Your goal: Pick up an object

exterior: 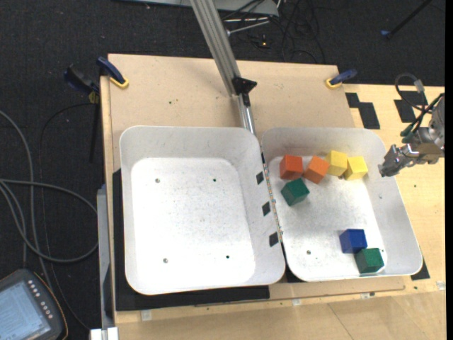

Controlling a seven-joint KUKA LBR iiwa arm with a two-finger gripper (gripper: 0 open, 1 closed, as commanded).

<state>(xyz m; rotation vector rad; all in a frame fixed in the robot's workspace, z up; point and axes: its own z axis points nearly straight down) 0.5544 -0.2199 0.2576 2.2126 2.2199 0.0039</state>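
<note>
The arm reaches in from the right edge, its wrist low over the bench (311, 91) just outside the right bin's (396, 211) far right rim. The gripper (391, 163) points leftward toward that bin; whether it is spread or closed I cannot tell, and nothing visible sits in it.

Just left of the gripper, inside the right bin, lies a row of blocks: a yellow cube (357, 167) nearest, a second yellow cube (338, 162), an orange cube (318, 168) and a darker orange cube (291, 166). A green cube (295, 190) sits below them. Nearer the camera from the gripper, a blue cube (352, 240) touches another green cube (369, 260). The left bin (131, 190) lies well beyond
</note>
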